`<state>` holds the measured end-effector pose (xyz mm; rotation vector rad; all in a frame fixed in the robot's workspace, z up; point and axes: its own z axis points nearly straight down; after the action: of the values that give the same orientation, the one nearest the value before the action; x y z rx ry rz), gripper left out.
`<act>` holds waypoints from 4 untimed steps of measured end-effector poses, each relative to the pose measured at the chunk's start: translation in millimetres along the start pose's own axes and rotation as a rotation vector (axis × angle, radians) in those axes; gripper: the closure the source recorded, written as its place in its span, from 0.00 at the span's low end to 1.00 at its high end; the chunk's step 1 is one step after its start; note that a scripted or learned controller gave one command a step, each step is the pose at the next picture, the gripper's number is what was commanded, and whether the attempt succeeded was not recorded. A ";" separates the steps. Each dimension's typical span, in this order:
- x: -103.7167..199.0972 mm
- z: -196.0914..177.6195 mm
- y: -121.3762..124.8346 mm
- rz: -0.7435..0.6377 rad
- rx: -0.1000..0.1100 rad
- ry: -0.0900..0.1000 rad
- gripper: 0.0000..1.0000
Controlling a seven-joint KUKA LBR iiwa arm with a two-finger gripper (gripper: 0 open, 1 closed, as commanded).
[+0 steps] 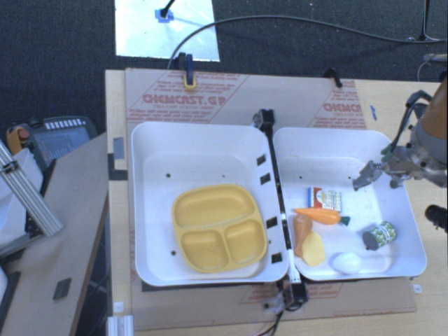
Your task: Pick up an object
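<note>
Both white bins sit side by side; the right bin (350, 149) keeps its far half bare, where the gripper (378, 173) hangs open, holding nothing, above the carrot (318, 215) near the front rim.

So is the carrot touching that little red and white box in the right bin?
Cannot tell. In the camera view the carrot lies right below the small box, and their edges meet in the picture, but the slanted angle doesn't show real contact or a gap.

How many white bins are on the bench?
2. The left bin holds a yellow tray; the right bin holds the small things. None look hidden.
</note>
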<state>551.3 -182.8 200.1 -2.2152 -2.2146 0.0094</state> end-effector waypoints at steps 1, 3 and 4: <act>0.4 -6.6 2.9 -0.003 -0.012 -0.003 0.00; -9.1 109.4 -2.2 0.001 -0.016 -0.002 0.00; -9.7 110.0 1.3 -0.002 -0.018 -0.002 0.00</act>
<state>551.4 -192.3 90.0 -2.2234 -2.2263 -0.0083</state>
